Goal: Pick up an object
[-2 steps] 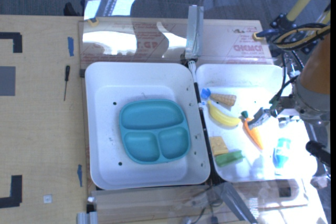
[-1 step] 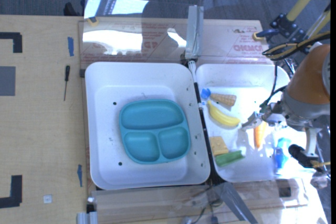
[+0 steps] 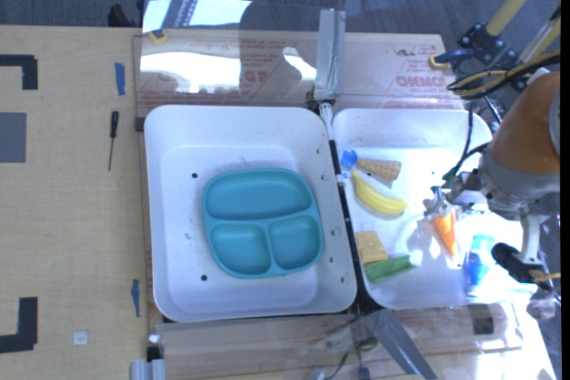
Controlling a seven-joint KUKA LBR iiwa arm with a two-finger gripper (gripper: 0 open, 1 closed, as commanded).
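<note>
Now, start at the near edge of the right bin (image 3: 403, 125), where you'll find a green stick-shaped piece (image 3: 388, 268) lying at a slant. A tan square cracker (image 3: 370, 245) sits just beside it on the far left side. To the right, near the bin's near right corner, lies a blue object (image 3: 477, 270), partly washed out by glare.

A little farther in, you see an orange carrot-like piece (image 3: 443, 233) standing roughly on end, with a small white object (image 3: 419, 238) just left of it. The gripper (image 3: 442, 206) hangs directly over the orange piece, at the end of the grey arm (image 3: 517, 182) coming in from the right. You cannot tell from this angle how wide the gripper stands, nor whether it has hold of the orange piece or only hovers against it.

Farther still and to the left, a yellow banana (image 3: 378, 197) lies across the bin floor. Beyond it lies a tan waffle cone (image 3: 381, 169) with a small blue piece (image 3: 347, 159) at its left end.

In the left bin (image 3: 169, 191) you have a teal divided plate (image 3: 263, 222), lying flat near the middle. Out on the bench to the far left, a thin screwdriver (image 3: 112, 138) lies well apart from both bins.
</note>
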